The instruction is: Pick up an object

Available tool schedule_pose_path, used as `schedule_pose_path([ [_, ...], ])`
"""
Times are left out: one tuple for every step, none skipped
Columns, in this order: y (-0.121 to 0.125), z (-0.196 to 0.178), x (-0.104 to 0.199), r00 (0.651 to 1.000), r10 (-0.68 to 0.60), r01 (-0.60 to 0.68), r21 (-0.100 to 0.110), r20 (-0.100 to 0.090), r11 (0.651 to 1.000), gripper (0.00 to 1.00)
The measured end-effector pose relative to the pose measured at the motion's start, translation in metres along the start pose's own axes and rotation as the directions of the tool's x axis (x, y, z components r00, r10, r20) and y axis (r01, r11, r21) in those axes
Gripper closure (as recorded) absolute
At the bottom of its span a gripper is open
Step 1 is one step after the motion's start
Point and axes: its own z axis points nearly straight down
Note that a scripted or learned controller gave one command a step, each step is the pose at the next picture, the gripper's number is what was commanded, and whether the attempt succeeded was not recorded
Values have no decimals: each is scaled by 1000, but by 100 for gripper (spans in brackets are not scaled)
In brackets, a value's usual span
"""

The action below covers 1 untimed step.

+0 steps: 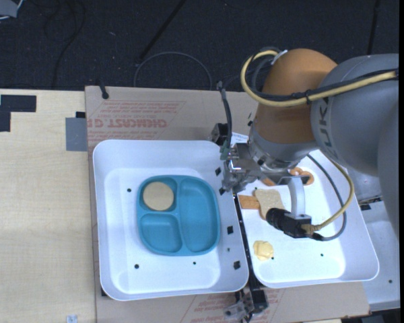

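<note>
The right bin (350, 261) holds a tan slice of toast (271, 198), a small orange-brown piece (248, 202) to its left, a pale yellow lump (262, 249) near the front, and an orange ring-shaped item (303, 176) partly under the arm. My gripper (230, 177) hangs low over the divide between the two bins, just left of the toast and the orange-brown piece. The wrist hides its fingers. Nothing can be seen held.
The left bin (114, 261) carries a blue compartment tray (188, 221) with a round tan cookie-like disc (157, 195) in its upper left section. The bulky arm covers the back of the right bin. A black cable fitting (289, 222) hangs over the right bin's middle.
</note>
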Motion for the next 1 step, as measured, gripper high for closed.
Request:
schedule_pose_path([
  [-26, 14, 53, 1000, 0, 0, 1, 1, 1000, 100],
])
